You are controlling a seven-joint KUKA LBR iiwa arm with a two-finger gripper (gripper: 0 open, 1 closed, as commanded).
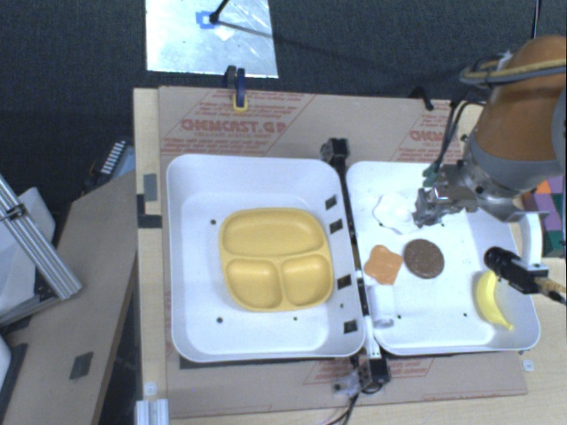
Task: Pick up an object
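Note:
In the right bin (pixel 461 335) lie an orange piece (pixel 384 264), a round brown disc (pixel 424 258) and a yellow banana (pixel 490 301). A white crumpled thing (pixel 391 210) lies toward the bin's back. My gripper (pixel 429 214) hangs over the back of the right bin, just right of the white thing and above the brown disc. Nothing shows between its fingers.
The left bin (pixel 195 326) holds a yellow divided tray (pixel 270 258). A black divider with clips (pixel 344 228) runs between the two bins. The arm's grey and orange body (pixel 523 113) fills the upper right.

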